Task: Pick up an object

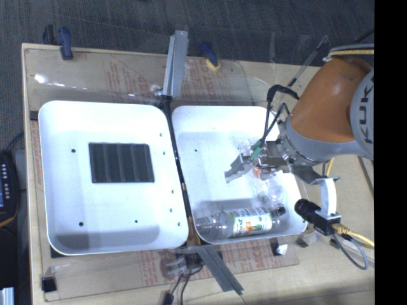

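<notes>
My gripper (236, 169) hangs over the middle of the right bin (203, 132), reaching in from the right and pointing left and down. A crumpled clear plastic thing (248, 148) with a small green spot lies right at the gripper's upper side; I cannot tell whether it is held. More clear plastic (271, 190) shows just below the wrist. A clear plastic bottle (238, 223) with a green and orange label lies on its side along the right bin's near wall. In the left bin (63, 126), a dark grey ribbed rectangular block (121, 162) lies flat.
A metal bar (175, 62) stands at the back, where the two bins meet. Blue clamps (65, 42) hold the board's far edge. The arm's orange band (331, 103) looms over the right bin's right wall.
</notes>
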You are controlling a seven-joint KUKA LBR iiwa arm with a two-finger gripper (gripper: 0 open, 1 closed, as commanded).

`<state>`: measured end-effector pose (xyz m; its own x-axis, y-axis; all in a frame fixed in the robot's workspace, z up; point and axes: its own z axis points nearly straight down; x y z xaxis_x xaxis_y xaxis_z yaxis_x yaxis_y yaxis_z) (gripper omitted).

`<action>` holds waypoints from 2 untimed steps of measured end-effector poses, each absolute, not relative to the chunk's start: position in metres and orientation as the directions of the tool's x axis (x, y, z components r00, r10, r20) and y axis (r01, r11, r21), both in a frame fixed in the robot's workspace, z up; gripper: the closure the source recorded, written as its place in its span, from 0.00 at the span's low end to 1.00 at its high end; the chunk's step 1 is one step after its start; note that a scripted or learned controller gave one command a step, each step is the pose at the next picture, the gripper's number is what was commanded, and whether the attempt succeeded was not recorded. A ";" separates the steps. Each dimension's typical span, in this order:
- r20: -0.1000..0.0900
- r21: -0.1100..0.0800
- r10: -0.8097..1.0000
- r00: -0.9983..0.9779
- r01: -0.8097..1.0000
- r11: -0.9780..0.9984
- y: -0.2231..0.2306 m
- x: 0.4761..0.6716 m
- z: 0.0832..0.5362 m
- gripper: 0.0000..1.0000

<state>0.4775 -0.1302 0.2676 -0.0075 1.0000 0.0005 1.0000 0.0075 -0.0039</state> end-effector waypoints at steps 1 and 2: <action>0.001 -0.004 0.986 -0.164 0.986 0.164 -0.177 0.476 0.191 0.00; 0.000 -0.001 0.983 -0.184 0.983 0.184 -0.210 0.542 0.204 0.00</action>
